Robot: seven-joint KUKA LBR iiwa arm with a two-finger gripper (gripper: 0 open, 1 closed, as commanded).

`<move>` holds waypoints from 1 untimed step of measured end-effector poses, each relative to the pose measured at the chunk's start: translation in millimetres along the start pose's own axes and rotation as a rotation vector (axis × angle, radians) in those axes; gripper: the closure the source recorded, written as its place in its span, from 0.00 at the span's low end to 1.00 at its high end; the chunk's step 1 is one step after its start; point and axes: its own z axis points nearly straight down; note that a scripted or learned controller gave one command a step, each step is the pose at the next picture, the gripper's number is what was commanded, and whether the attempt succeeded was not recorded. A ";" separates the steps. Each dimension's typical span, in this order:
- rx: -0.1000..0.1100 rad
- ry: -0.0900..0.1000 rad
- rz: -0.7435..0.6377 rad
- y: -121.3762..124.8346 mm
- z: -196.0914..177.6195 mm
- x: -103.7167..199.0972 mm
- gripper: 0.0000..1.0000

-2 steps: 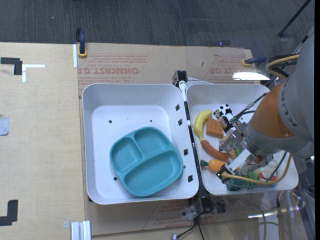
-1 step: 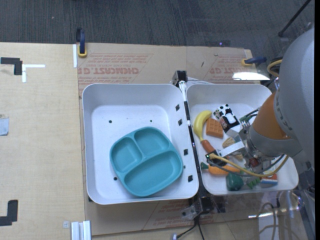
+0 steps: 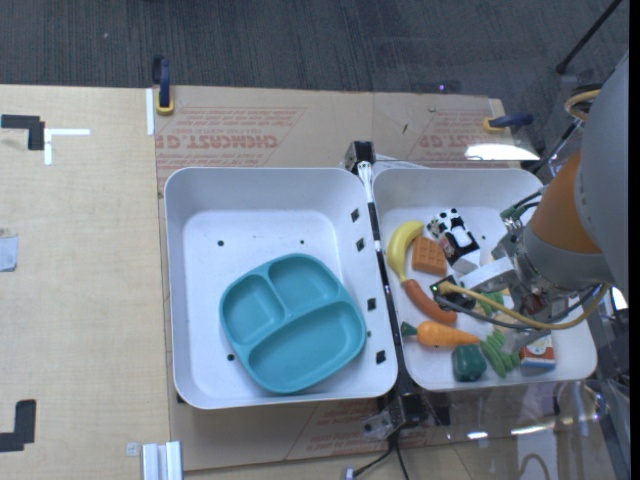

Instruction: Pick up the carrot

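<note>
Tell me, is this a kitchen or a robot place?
Probably a robot lab, not a kitchen. A grey robot arm reaches over two white bins on a cardboard-covered bench, and the carrot and banana look like toys.

Down on the pale wooden bench [image 3: 70, 298], a sheet of brown cardboard [image 3: 300, 133] lies flat with two white bins on it. The left bin [image 3: 185, 268] and right bin [image 3: 400, 193] sit side by side, rims touching.
</note>
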 end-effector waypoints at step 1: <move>0.003 -0.001 -0.129 -1.8 72.1 -0.6 0.00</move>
